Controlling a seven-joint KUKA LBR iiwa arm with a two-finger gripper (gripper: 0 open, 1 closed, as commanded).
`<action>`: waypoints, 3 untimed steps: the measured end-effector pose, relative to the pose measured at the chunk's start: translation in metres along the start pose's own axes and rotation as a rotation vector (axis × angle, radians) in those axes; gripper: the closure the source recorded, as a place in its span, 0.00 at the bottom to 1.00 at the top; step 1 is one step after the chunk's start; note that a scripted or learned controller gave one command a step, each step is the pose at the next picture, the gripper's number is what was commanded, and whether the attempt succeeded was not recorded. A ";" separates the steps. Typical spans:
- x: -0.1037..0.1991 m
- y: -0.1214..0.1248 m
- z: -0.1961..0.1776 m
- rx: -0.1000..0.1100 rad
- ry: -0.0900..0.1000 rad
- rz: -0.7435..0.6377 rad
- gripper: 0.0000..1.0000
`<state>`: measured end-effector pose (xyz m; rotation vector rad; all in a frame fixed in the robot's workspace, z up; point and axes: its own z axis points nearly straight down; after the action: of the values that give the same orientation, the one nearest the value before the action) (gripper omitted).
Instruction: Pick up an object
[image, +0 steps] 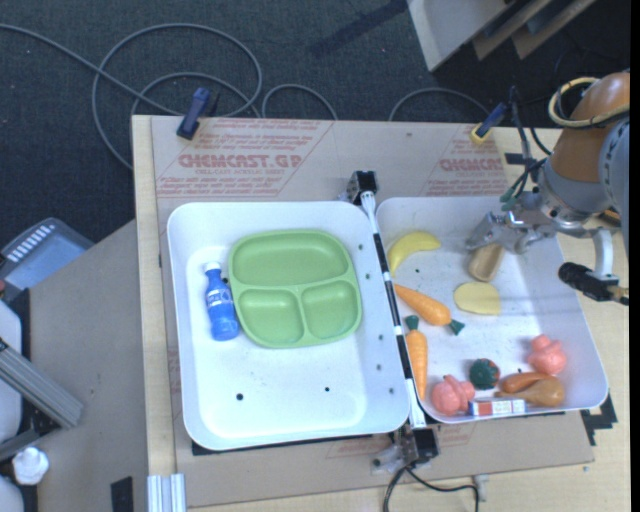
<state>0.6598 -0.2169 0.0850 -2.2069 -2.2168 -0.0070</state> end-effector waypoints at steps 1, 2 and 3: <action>0.071 -0.045 0.002 -0.005 -0.012 0.003 0.00; 0.066 0.003 -0.060 -0.009 -0.014 0.003 0.00; 0.069 -0.015 -0.053 -0.005 -0.012 0.005 0.00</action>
<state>0.6446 -0.1485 0.1391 -2.2206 -2.2203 0.0015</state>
